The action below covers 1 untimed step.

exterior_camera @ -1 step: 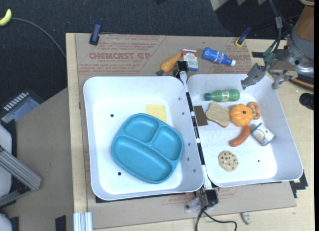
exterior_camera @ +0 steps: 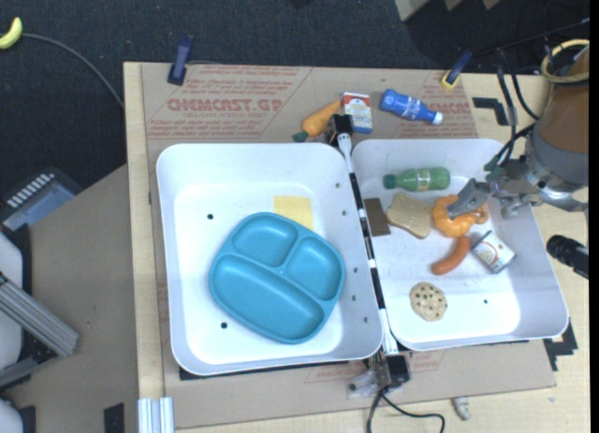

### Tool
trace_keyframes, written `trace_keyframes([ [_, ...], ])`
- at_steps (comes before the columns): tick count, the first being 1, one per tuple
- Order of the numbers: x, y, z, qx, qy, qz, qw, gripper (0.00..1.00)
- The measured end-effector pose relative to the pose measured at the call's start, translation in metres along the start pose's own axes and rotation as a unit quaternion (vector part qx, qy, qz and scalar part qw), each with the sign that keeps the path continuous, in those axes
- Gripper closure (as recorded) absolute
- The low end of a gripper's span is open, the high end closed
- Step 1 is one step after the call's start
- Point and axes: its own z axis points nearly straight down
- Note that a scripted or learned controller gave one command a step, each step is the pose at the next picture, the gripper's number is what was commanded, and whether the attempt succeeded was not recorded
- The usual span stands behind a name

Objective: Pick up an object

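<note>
Left bin [exterior_camera: 187,179]: blue divided plate [exterior_camera: 276,277], yellow slice [exterior_camera: 294,209]. Right bin [exterior_camera: 524,314]: bread [exterior_camera: 409,216], cookie [exterior_camera: 429,301], sausage [exterior_camera: 450,255], orange pepper [exterior_camera: 453,219]. Gripper [exterior_camera: 474,197]: jaw state indeterminate, poised touching the pepper's upper right, approaching from the right.

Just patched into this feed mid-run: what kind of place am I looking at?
Likely a robotics lab bench set up for picking trials: two white bins on a taped board, toy food such as a cookie and green bottle, and loose cables on dark carpet.
</note>
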Motion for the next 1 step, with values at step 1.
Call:
trace_keyframes([
  [1, -0.0099, -0.0095, 0.0946, -0.001, 0.000, 0.000, 1.0000, 0.00],
])
